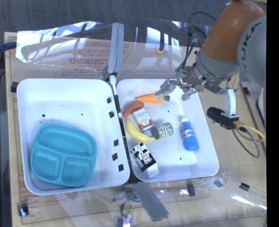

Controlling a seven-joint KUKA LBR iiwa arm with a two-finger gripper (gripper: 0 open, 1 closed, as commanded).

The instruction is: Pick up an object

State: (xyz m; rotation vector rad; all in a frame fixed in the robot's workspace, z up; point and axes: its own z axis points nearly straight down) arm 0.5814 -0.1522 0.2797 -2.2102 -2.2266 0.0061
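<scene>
While the arm [234,27] reaches in from the right of the camera view, the gripper [177,90] hangs over the far edge of the right bin [203,162], its fingers spread apart with nothing between them; one tip stands just beside the green end of the toy carrot [149,98]. The carrot, judged the task's thing because it lies nearest the gripper, rests near the far edge of the right bin, lying roughly across the bin, touching no other item. It is a tapered orange body, smooth and probably hard plastic: light, stiff, somewhat slippery, not fragile. Take hold across the thicker middle of the body, with the fingers set at right angles to its length; the narrow tip would likely slide out. Nearer the dividing edge lie a reddish sausage-shaped toy [133,109], a small printed carton [143,121], a curved yellow banana [138,132] and a small green-lidded jar [163,130] on its side, all clustered and partly touching. A blue bottle [189,135] lies apart toward the right edge, and a black-and-white patterned box [144,159] sits at the near left corner. The left bin [26,91] carries a turquoise compartment tray [63,154], matte and rounded, at its near left corner. Both bins are glossy white plastic on the cardboard-covered surface [73,60].
</scene>
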